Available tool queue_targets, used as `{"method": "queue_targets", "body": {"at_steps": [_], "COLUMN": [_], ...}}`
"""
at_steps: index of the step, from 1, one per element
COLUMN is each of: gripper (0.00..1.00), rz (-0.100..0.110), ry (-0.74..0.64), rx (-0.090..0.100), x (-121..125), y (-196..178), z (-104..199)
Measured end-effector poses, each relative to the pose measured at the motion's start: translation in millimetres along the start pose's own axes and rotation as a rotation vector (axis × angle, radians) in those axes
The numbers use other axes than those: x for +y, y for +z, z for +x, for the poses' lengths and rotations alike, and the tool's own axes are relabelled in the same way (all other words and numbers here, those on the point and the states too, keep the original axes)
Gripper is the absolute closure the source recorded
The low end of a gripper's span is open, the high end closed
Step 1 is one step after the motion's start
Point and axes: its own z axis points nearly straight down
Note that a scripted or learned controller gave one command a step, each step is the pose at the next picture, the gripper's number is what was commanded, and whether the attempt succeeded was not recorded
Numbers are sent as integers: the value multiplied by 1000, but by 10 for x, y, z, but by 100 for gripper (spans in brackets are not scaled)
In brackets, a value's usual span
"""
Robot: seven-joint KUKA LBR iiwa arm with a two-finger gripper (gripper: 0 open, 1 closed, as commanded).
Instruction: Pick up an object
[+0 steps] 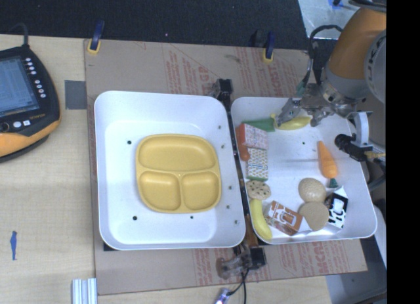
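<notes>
My gripper (299, 116) is low over the back of the right bin (357, 230), its fingers spread apart. A small yellow fruit-shaped piece (294, 123) lies between and just below the fingertips, resting on the bin floor beside a green piece (261, 125). Other things in this bin are an orange carrot (327, 159), two tan potato-like lumps (312, 190), a banana (260, 220), a round cookie (258, 190), small snack packets (256, 145), a brown-and-white packet (282, 218) and a black-and-white carton (336, 209).
The left bin (111, 165) holds a yellow three-compartment plate (178, 171). A teach pendant (23, 102) lies on the bench at far left. The arm's grey and orange body (357, 46) hangs over the right bin's back right corner.
</notes>
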Motion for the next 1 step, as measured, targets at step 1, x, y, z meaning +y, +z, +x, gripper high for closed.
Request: {"method": "queue_targets", "body": {"at_steps": [1], "gripper": [0], "rz": [4], "ry": [-3], "rx": [-1], "x": [-709], "y": [253], "z": [-329]}}
